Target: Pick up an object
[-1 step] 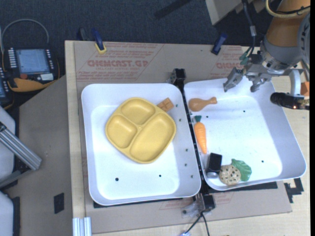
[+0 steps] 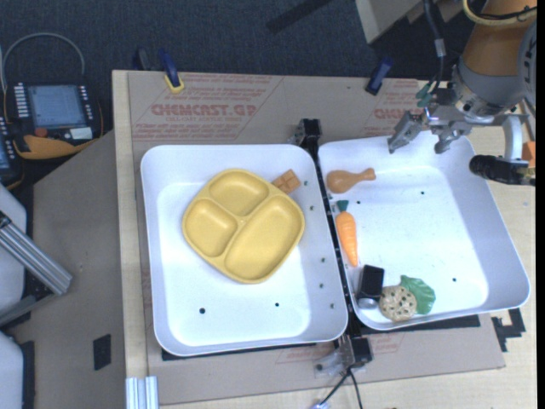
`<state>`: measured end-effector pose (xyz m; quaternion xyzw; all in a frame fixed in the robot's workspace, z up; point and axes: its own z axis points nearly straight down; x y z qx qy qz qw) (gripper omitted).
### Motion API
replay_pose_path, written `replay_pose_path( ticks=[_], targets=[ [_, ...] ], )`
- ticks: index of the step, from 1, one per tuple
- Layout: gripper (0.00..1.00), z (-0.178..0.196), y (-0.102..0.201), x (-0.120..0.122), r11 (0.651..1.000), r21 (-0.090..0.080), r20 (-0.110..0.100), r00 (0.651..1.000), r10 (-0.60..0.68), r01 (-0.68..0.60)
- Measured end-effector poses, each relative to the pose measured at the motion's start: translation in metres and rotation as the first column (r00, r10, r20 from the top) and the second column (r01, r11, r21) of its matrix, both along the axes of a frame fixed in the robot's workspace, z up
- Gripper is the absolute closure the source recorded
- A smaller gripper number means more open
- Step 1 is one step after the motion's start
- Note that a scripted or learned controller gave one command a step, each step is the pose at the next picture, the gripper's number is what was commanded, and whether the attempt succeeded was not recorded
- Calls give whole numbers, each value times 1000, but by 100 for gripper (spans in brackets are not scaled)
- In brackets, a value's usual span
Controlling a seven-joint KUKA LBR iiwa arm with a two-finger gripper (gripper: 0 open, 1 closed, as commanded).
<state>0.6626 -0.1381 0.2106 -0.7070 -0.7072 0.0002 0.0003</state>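
the gripper hangs over the far edge of the right bin, at the end of the grey arm with its orange band. its two fingers are spread well apart, with open air between them; nothing is held and nothing touches them. the tips point down and toward the left of the view.

the nearest thing to the gripper is a toy chicken drumstick, lying just below and to the left of it on the bin floor, apart from the fingers. further below that, along the bin's left wall, lies a toy carrot with its green top toward the drumstick. well below the gripper, in the bin's near left corner, sit a small black block, a speckled round cookie-like piece and a green leafy piece; the cookie and the leafy piece touch, and the black block is just beside them.

far to the left of the gripper, in the left bin, a yellow divided plate lies flat, with a small brown block at its upper right edge. both bins rest on the tabletop, which is covered with printed cardboard.
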Motion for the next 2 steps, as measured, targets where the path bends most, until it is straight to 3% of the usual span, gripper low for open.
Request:
replay_pose_path(
  ticks=[2],
  targets=[
    [0, -87, -7, -1, 1000, 0, -1, 1000, -1, 1]
  ],
)
